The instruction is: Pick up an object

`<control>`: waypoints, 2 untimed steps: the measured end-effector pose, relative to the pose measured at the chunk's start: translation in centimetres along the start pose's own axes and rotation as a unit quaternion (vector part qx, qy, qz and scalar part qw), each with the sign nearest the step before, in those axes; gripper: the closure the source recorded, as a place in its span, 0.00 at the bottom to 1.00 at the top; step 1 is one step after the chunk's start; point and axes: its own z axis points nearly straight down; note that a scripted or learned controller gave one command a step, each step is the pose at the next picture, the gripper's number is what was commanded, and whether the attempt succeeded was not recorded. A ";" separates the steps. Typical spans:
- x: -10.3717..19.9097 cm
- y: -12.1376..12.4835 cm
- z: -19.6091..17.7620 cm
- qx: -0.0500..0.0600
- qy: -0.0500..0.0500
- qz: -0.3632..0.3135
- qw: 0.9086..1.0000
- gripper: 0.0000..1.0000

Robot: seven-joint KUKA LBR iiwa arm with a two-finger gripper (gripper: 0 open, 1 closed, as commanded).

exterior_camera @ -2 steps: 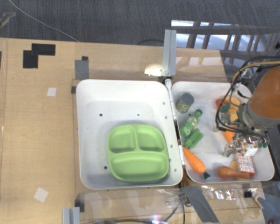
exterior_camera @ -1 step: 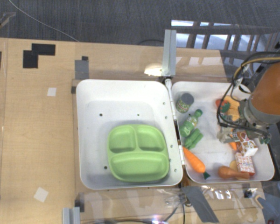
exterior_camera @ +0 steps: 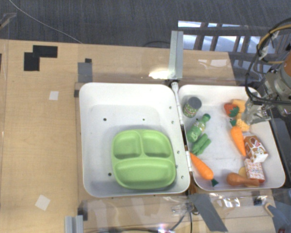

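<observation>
Nearest the camera, at the front of the right bin (exterior_camera: 281,178), an orange carrot (exterior_camera: 202,167) lies by the divider with its green end toward the front wall, and a second orange piece (exterior_camera: 240,180) lies along the front edge beside a red-and-white carton (exterior_camera: 254,160). In the left bin (exterior_camera: 94,130) a green divided plate (exterior_camera: 143,158) sits toward the front. Further back in the right bin, a long carrot (exterior_camera: 238,140) lies just left of the carton, with green pods (exterior_camera: 200,143) and a small green bottle (exterior_camera: 199,125) near the divider and a grey-topped can (exterior_camera: 191,106) behind them. At the far right corner red, yellow and orange toy foods (exterior_camera: 234,109) cluster, and the end effector (exterior_camera: 252,114) hangs just beside them; whether it is apart or together cannot be told. The wooden desk (exterior_camera: 34,144) extends to the left.
</observation>
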 end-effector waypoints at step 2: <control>-8.7 -5.3 -6.4 0.001 -0.004 0.008 1.000 1.00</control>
